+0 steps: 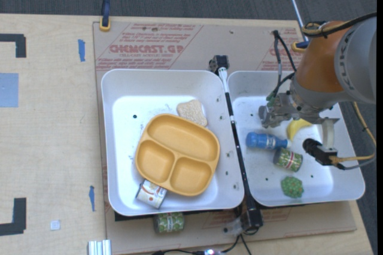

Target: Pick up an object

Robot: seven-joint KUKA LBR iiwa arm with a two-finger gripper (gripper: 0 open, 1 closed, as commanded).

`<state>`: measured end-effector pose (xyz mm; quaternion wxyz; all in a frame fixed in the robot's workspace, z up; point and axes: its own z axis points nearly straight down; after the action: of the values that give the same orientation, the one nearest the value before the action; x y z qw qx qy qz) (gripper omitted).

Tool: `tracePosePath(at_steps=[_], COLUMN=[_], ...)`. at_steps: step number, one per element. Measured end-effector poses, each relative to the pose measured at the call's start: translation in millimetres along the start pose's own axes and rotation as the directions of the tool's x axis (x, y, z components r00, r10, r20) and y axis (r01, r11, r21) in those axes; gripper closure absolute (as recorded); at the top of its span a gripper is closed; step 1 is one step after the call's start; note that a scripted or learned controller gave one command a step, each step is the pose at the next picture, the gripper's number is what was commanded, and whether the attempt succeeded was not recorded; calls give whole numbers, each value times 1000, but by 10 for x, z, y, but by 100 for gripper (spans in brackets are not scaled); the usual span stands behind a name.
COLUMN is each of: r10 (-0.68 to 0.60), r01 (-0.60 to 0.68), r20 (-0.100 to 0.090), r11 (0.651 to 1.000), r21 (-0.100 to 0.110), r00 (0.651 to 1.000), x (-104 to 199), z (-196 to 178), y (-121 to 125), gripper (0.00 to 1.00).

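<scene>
- Gripper (272,114) low in right bin (350,191), just above blue bottle (267,140); open or closed: can't tell.
- Yellow banana (297,128) right beside, green can (288,159) below.
- Best approach, prob.: center over bottle, drop straight, avoid nudging banana.
- Close across bottle's narrow width, lift slow, check grip.

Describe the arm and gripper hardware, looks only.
Grey KUKA arm with a broad orange band above the wrist. Black cables run along the band. Metallic grey gripper below it, beside a white bracket with a black fitting and a yellowish cable.
</scene>
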<state>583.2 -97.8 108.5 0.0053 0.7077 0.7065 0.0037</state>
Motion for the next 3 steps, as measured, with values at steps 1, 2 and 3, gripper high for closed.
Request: tracePosePath(at_steps=[1, 2, 3], r10=[-1, -2, -3], r01=[1, 2, 3], r20=[0, -1, -2], r11=[1000, 1000, 1000], r21=[9, 10, 7], r00=[1000, 1000, 1000], x=[-426, -415, -49], z=[-777, -767, 216], y=[-514, -516, -97], gripper=[100, 0, 0])
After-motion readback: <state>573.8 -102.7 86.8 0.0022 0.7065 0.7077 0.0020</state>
